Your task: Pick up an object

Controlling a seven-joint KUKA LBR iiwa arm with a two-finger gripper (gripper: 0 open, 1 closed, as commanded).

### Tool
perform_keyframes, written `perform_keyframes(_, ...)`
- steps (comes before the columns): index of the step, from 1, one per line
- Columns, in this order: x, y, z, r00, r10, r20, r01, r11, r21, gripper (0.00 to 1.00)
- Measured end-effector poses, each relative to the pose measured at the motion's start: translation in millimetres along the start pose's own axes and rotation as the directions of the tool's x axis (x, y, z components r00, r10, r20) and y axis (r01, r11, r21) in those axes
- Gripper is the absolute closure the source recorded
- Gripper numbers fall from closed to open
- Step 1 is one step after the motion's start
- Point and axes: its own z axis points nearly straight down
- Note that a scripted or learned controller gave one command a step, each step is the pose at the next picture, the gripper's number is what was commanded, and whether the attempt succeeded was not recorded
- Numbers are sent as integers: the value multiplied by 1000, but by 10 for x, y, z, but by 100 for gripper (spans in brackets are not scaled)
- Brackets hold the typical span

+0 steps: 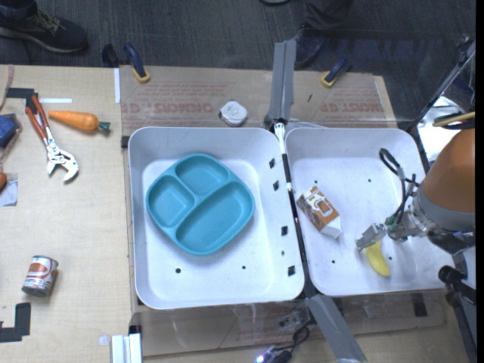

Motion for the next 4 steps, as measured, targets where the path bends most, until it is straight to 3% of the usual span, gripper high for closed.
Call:
perform_keyframes(1,-5,4,-92,1000,3,0,-3,1000,-1,100)
perform_keyframes(2,704,1468,-1664,865,-501,3,501,865,-1,100)
perform_keyframes(3,303,1541,-1699,972,-234,3,234,972,0,100)
perform_keyframes(4,-81,1742,-1242,995,-97,3,97,995,0,100)
